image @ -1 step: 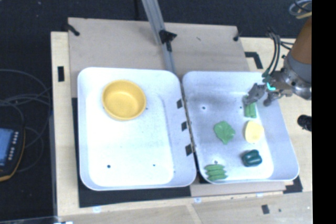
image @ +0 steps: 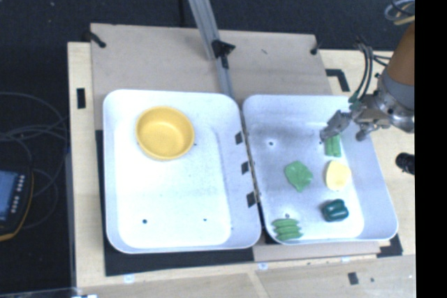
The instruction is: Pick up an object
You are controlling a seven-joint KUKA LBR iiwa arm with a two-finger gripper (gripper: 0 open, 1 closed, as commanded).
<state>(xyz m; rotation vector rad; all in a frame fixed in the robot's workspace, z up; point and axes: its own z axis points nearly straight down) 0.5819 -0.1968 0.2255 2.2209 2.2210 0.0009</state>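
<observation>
The right bin (image: pixel 279 115) holds several small objects. A small bright green block (image: pixel 333 146) lies near its back right. Below that sit a green leafy piece (image: pixel 299 175) and a pale yellow rounded piece (image: pixel 337 175). A dark green chunk (image: pixel 334 210) and a ridged light green piece (image: pixel 286 227) rest by the front edge. My gripper (image: pixel 348 130) hangs over the bin's back right with its fingers spread apart. The left fingertip (image: pixel 332 128) stands just above the green block, and nothing sits between the fingers.
The left bin (image: pixel 126 220) holds a yellow bowl (image: pixel 165 132) at its back left. A grey metal strut (image: pixel 202 10) slants down to the divide between the bins. Cables hang near the arm at the right edge.
</observation>
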